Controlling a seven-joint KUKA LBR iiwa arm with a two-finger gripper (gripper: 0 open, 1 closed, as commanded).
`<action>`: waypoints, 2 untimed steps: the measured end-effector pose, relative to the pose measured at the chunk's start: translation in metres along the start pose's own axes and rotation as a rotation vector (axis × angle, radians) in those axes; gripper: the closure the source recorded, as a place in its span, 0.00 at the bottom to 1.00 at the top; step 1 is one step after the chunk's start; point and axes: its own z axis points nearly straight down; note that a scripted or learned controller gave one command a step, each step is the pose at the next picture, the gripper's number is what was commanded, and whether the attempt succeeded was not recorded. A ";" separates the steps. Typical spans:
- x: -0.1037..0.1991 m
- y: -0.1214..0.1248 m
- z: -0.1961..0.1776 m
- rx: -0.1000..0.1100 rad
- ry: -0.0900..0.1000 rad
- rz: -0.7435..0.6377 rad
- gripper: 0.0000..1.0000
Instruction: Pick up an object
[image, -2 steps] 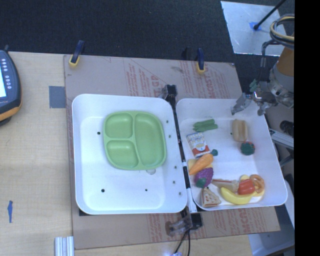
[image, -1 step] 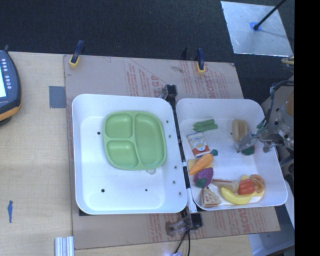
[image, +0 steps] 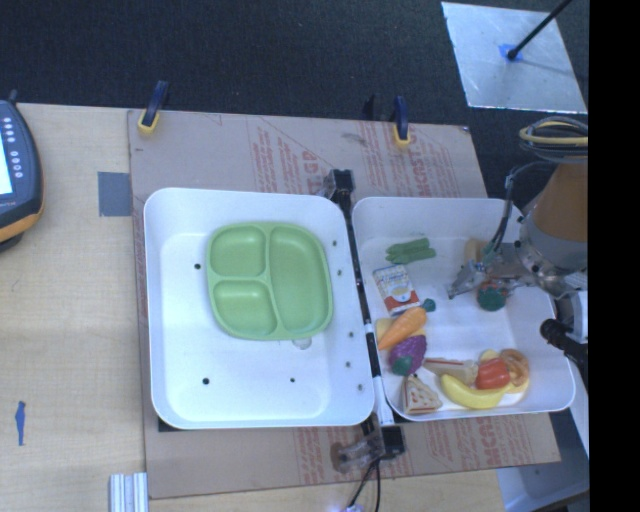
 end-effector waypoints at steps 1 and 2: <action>-0.002 0.000 -0.015 -0.002 -0.002 0.000 1.00; 0.044 -0.035 -0.003 0.004 0.003 0.000 1.00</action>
